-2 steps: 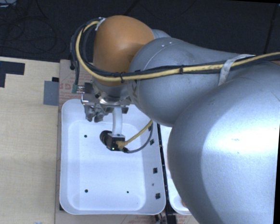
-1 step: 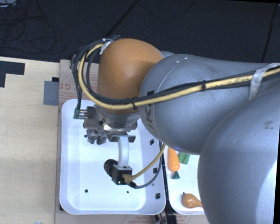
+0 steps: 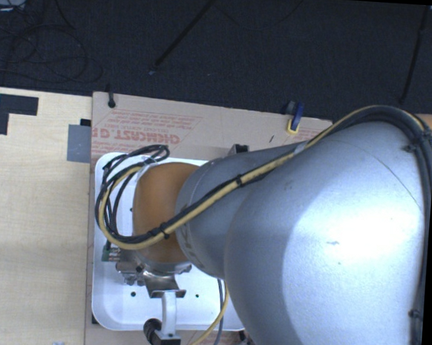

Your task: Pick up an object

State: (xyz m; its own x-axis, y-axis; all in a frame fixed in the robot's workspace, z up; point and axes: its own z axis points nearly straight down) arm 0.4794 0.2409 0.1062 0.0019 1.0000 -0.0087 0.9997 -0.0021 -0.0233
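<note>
One white bin (image 3: 110,305) lies under the arm (image 3: 329,244); state of its hand (image 3: 148,274) is unclear.

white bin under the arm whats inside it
In the white bin, only bare floor shows, along its left and near edges. The arm covers the rest, so anything there is hidden.

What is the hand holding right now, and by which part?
Cannot tell. The arm reaches down into the white bin, and its own bulk blocks the camera's view of any grasp beneath it.
</note>
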